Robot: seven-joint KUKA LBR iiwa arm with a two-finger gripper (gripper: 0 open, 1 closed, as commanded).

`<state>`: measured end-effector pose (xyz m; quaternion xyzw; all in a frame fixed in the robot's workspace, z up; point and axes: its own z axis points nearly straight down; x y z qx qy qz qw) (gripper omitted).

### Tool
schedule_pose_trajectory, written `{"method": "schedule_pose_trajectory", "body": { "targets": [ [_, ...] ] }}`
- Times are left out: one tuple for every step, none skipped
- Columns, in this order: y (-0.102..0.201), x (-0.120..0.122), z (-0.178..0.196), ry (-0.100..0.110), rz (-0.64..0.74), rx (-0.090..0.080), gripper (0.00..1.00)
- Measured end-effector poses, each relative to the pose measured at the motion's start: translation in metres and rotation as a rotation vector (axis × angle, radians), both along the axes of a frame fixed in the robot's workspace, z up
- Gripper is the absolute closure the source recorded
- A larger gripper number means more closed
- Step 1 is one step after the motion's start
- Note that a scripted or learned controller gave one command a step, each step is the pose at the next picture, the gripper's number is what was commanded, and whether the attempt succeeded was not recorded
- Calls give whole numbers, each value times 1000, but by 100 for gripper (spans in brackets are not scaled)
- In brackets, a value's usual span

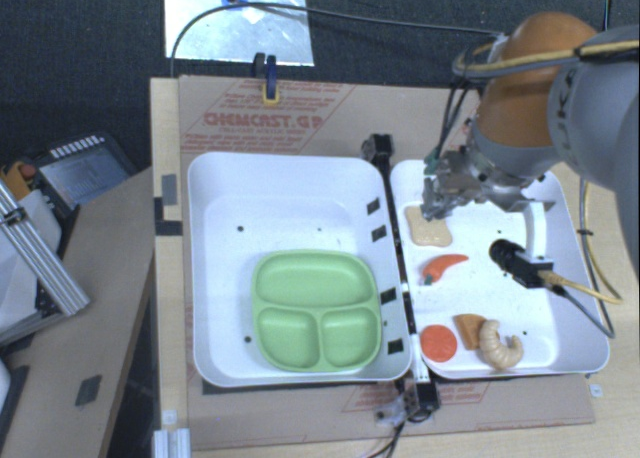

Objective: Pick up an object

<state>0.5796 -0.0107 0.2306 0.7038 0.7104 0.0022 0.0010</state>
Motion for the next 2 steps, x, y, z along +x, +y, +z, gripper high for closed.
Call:
{"method": "schedule_pose_trajectory", "body": {
  "targets": [
    [46,25,-9,1,-1,-1,100],
    [97,36,1,1,0,1,100]
  ]
}}
